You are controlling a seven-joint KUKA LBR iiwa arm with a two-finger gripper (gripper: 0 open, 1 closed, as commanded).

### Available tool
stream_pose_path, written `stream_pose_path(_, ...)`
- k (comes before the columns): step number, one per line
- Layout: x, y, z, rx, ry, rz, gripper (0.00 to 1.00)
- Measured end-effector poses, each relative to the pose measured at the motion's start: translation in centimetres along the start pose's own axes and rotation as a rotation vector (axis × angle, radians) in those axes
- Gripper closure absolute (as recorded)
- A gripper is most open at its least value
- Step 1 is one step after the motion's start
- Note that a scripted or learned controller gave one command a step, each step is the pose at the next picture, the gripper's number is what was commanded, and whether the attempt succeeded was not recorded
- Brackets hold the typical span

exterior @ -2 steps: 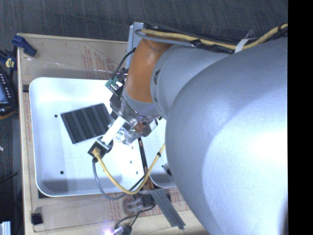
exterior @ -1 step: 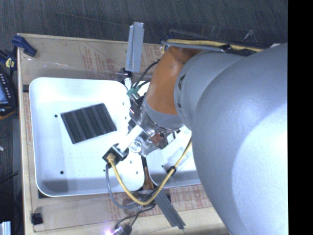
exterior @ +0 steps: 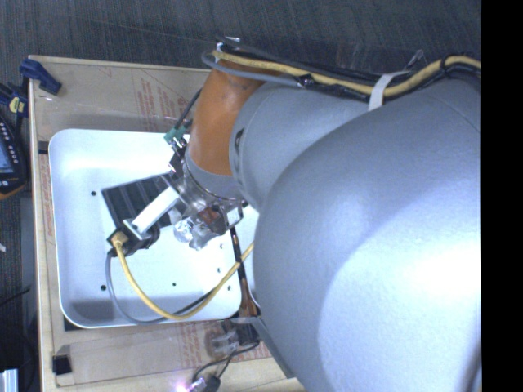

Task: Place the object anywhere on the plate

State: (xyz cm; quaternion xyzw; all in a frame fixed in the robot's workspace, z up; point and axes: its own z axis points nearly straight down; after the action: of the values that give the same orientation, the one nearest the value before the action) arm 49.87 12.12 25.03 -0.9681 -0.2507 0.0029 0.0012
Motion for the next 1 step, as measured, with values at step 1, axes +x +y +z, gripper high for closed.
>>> stream_pose_path(1,0.47,8.04,0.72,0.002,0.0,0.03,1.0)
